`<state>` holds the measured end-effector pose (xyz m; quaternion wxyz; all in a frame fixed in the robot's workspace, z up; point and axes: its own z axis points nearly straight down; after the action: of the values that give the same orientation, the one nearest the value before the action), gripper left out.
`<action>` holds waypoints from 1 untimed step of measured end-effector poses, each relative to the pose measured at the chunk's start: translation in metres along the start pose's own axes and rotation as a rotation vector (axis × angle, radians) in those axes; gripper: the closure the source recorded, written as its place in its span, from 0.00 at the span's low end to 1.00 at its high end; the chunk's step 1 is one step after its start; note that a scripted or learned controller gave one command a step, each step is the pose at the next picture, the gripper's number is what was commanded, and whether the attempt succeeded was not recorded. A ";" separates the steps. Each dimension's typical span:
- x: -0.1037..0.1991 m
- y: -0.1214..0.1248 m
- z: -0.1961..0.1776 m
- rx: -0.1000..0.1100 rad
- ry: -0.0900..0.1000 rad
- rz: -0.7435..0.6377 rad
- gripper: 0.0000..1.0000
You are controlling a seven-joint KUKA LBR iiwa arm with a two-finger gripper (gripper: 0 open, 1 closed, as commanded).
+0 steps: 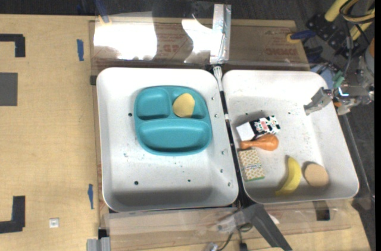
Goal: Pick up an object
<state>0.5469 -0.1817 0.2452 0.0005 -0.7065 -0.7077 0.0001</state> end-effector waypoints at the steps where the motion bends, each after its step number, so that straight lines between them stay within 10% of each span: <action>1: 0.067 -0.070 0.138 0.008 0.002 0.002 0.00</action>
<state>0.4767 -0.1143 0.1070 0.0043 -0.7074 -0.7068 0.0023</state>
